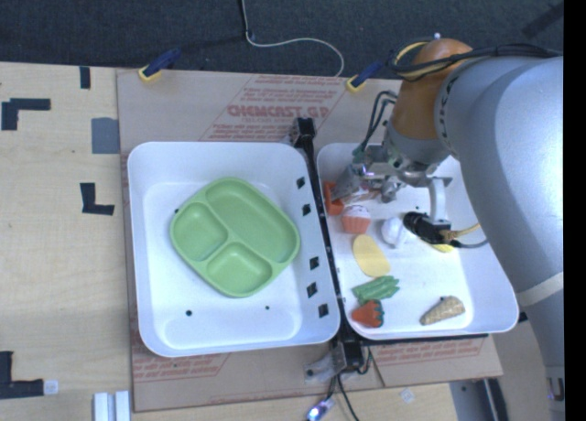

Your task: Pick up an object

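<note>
Camera view: the two-finger claw (pixel 371 181) is hovering low over the right-hand white bin (pixel 485 305), near its upper-left corner, with the grey arm and its orange band (pixel 421 99) rising behind it toward one o'clock. How far the claw is spread cannot be told from here, and nothing is showing clearly in its grasp. Directly at six o'clock from the claw, a small orange-and-white plastic piece (pixel 352 218) is lying just beside it, the likeliest target. Further out at six o'clock are sitting a pale yellow oval toy (pixel 371 254), a red-and-green toy vegetable (pixel 374 300) and, toward five o'clock, a tan wedge-shaped toy (pixel 443 310). At nine o'clock, the left bin (pixel 146 227) is holding a green divided plastic plate (pixel 234 236). The risk: the target is crowding the bin wall, so one side of the claw could be striking the rim and knocking the piece aside.
</note>
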### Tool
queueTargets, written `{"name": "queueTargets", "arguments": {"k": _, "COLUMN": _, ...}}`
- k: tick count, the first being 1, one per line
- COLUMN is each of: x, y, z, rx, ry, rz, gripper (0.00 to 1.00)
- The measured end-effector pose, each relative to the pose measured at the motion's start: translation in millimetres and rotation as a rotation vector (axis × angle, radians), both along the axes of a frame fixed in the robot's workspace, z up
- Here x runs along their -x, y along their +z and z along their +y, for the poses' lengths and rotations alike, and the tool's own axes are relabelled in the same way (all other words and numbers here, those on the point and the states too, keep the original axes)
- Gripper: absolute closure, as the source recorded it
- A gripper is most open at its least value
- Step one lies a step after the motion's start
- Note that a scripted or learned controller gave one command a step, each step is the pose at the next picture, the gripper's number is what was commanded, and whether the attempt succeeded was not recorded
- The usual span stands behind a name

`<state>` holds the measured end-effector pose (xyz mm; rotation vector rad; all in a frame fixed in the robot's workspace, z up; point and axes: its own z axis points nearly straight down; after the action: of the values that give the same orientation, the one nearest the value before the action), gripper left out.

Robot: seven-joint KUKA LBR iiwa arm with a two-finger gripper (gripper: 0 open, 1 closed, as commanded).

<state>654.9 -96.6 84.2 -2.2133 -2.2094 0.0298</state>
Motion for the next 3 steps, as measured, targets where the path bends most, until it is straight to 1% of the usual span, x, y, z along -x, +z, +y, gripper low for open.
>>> {"name": "queueTargets", "arguments": {"k": 1, "x": -1, "y": 2, "z": -1, "rx": -0.002, "ry": -0.002, "rz": 0.001, "gripper": 0.0}}
{"name": "queueTargets", "arguments": {"k": 2, "x": 10, "y": 3, "z": -3, "rx": -0.002, "ry": 0.003, "rz": -0.027, "gripper": 0.0}}
{"name": "queueTargets", "arguments": {"k": 3, "x": -7, "y": 1, "z": -4, "rx": -0.006, "ry": -0.002, "rz": 0.021, "gripper": 0.0}}
